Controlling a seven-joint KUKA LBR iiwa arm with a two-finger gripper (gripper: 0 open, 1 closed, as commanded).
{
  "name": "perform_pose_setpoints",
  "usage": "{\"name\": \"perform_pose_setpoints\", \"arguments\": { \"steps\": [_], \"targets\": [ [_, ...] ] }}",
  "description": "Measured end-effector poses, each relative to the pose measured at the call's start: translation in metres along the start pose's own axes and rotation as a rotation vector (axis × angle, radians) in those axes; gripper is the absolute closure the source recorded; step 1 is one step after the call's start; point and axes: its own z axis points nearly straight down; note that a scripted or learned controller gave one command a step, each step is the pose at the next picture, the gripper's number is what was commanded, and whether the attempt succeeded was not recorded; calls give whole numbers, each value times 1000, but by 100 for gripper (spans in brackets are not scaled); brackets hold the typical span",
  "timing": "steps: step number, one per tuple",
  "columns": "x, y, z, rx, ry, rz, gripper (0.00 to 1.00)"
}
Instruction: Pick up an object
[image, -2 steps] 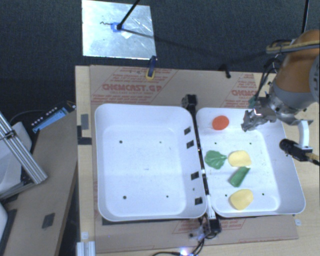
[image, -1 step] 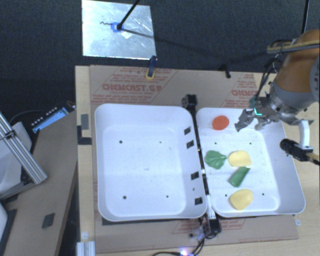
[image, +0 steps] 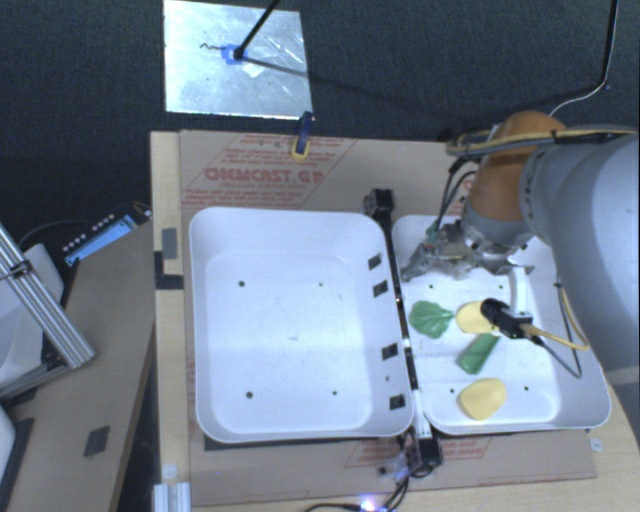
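Observation:
The right bin holds a flat green leaf-shaped piece, a yellow lump right beside it, a green stick below them and a second yellow lump near the front wall. My gripper hangs over the bin's back left part, just above the green leaf-shaped piece, pointing toward the divider. Nothing shows in its grasp. A black fitting with a yellow cable partly covers the first yellow lump.
The left bin lies beside the right one, with black clips along the shared wall. Both rest on a cardboard sheet. A shiny metal plate lies at the back, and a metal frame stands at far left.

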Motion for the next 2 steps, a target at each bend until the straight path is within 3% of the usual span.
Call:
{"name": "perform_pose_setpoints", "arguments": {
  "steps": [1,2],
  "targets": [
    [-91,-79,-7,1,-3,15,0],
    [-76,-10,-9,-9,-3,2,0]
  ]
}}
